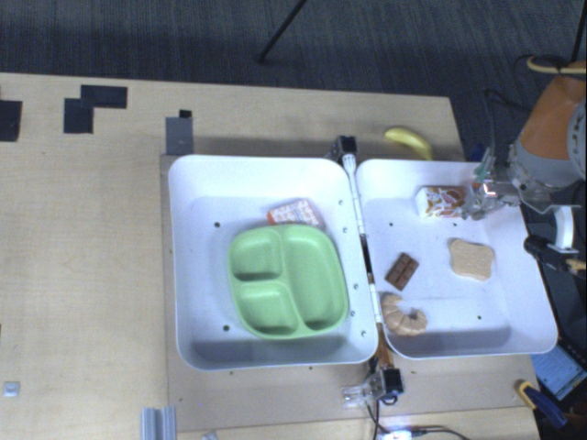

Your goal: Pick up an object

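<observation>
With the arm (548, 136) reaching in from the right and its gripper (481, 191) sitting low over the far side of the right bin (527, 324), this reads as the closing-in step of a pick, and the likely target is the white and orange packet (438, 201) lying just beside the gripper's tip, near the bin's back wall. Whether the gripper is spread or pinched together, I cannot tell; the metal at the tip is small and glinting, and nothing is plainly held by it. The call for the next move, as I judge it, is to settle squarely over the packet and get a clean hold across its narrow side before lifting. Other candidates wait in the same bin: a tan slice of bread (471, 259) well inside the right half, a small brown chocolate-like block (402, 270) near the divider, and a pale knobbly pastry (404, 316) at the near-left corner. The left bin (197, 246) carries a green divided tray (287, 280) with a red and white wrapper (294, 213) partly tucked behind its far rim. A banana (409, 141) lies on the bench behind the bins, partly cut off by the bin edge, and the packet's printing is too small to read
</observation>
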